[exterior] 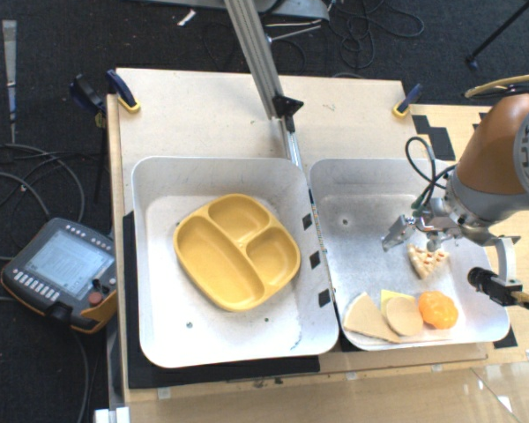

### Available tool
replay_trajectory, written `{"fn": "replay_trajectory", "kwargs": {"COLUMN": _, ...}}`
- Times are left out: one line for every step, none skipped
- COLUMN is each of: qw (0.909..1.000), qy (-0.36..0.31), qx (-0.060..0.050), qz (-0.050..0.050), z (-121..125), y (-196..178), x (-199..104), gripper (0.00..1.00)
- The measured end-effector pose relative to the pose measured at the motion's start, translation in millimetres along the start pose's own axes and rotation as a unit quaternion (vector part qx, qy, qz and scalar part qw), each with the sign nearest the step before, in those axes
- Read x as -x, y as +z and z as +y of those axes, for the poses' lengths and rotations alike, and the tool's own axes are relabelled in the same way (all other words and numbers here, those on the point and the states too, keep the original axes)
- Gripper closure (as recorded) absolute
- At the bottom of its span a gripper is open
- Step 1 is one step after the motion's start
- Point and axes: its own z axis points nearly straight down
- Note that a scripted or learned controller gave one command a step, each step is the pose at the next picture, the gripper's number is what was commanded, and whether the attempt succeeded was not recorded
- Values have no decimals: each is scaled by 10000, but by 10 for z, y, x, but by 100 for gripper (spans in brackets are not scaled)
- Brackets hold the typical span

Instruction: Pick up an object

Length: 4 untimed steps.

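Observation:
My gripper [423, 230] hangs low over the middle of the right bin [353, 192], at the end of the grey arm with its orange band. A pale waffle-like wedge [428, 262] lies on the bin floor just below and in front of the gripper, very close to it; I cannot tell whether they touch. An orange round piece [437, 309] sits at the bin's front right. Beside it lie two tan bread-like slices [370, 317] and a pale yellow piece [397, 300].
The left bin [154, 201] holds a yellow divided plate [238, 250]. A slanted metal pole [257, 47] rises from the ridge between the bins. A black cable [423, 161] loops off the wrist. A teach pendant [62, 271] lies on the floor at left.

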Motion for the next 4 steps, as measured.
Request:
{"fn": "replay_trajectory", "kwargs": {"qw": 10000, "qy": -4, "qx": 95, "qz": -31, "z": 45, "y": 319, "x": 4, "gripper": 0}}
{"fn": "replay_trajectory", "kwargs": {"qw": 9999, "qy": -6, "qx": 123, "qz": -36, "z": 59, "y": 191, "x": 8, "gripper": 100}}
{"fn": "replay_trajectory", "kwargs": {"qw": 10000, "qy": -5, "qx": 54, "qz": -16, "z": 40, "y": -252, "x": 59, "gripper": 100}}
{"fn": "replay_trajectory", "kwargs": {"qw": 10000, "qy": -17, "qx": 69, "qz": -19, "z": 62, "y": -881, "x": 10, "gripper": 100}}
